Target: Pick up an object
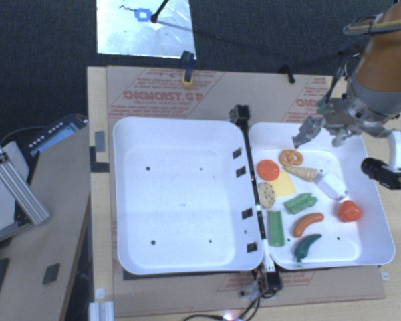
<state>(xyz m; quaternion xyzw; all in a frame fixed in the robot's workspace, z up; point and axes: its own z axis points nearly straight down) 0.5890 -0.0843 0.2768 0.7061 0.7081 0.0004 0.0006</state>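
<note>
Two white bins sit side by side; the right bin (pixel 371 199) holds toy foods. Above its far edge hangs the gripper (pixel 324 134), fingers apart, holding nothing.

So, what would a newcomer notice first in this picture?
Probably the heap of colourful toy food in the right bin, such as the red tomato and the pretzel. Next, the gripper hanging over that bin's far edge, fingers spread, holding nothing.

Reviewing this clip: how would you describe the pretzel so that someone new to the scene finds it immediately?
Look in the right-hand shallow white bin, the one holding the toy food. Near its upper left, just above the round red tomato slice, lies the small brown twisted pretzel. It is the only looped piece with holes through it; its neighbours are solid.
</note>
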